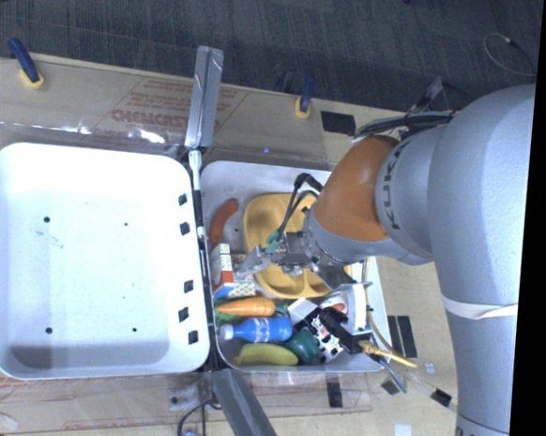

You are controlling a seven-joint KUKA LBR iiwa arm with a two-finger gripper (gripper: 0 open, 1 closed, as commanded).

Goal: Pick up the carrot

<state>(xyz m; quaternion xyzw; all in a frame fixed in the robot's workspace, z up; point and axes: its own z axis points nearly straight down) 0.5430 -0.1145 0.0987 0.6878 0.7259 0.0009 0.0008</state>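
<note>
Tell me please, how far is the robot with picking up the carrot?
Done: the arm has reached over the right bin, and the gripper is low above the yellow bowl. In hand: nothing that I can see between the fingers. Left: the carrot lies among the toys, just above the blue bottle, apart from the gripper, so the approach, the grasp and the lift remain.

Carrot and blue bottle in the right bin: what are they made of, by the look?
The orange tapered carrot looks like moulded plastic: even colour, smooth, slight sheen. The small blue bottle with white label also looks plastic, glossy with a highlight. Neither is certain from this view.
</note>
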